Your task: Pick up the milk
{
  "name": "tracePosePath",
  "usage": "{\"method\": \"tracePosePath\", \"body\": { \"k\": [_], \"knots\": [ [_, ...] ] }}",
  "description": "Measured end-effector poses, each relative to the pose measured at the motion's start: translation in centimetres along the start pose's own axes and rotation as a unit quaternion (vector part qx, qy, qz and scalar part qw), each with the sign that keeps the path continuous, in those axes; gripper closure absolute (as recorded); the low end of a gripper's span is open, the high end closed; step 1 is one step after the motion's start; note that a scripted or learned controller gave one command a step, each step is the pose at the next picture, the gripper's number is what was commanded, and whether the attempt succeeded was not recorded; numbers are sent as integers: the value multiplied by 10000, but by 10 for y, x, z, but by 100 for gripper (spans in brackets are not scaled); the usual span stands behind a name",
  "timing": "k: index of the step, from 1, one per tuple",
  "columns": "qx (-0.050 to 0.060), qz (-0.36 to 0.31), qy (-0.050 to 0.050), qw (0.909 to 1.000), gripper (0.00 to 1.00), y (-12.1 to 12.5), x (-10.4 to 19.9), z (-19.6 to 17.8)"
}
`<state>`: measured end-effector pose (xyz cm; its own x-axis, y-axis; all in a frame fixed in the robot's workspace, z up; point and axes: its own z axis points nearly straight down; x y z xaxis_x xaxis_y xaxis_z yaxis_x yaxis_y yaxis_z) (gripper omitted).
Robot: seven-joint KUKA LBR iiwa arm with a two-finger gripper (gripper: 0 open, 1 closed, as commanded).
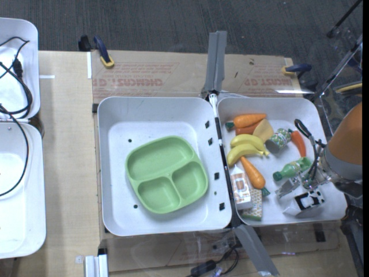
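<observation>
- milk [309, 201] carton (black and white cow print) sits near right corner of the right bin [323, 115].
- claw [301, 184] hovers just left of it; can't tell its spread.
- i'd centre over the carton, clear of the green bottle [293, 169].

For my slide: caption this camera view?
Gripper hovers over the right bin near the milk carton; green tray sits in the left bin.

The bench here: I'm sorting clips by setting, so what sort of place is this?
Likely a robotics lab test bench, not a kitchen: two white bins clamped on a board, toy food such as the bananas in one, and a robot arm reaching in.
</observation>
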<state>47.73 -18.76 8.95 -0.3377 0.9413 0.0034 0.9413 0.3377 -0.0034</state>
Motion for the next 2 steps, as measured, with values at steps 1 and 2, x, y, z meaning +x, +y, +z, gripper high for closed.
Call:
{"method": "tracePosePath", "body": {
  "k": [1, 2],
  "knots": [
    [-5, 43, -11, 10000, 0, -10, -28, -27],
    [-12, 576, 49, 9983, 0, -7, -26, 0]
  ]
}}
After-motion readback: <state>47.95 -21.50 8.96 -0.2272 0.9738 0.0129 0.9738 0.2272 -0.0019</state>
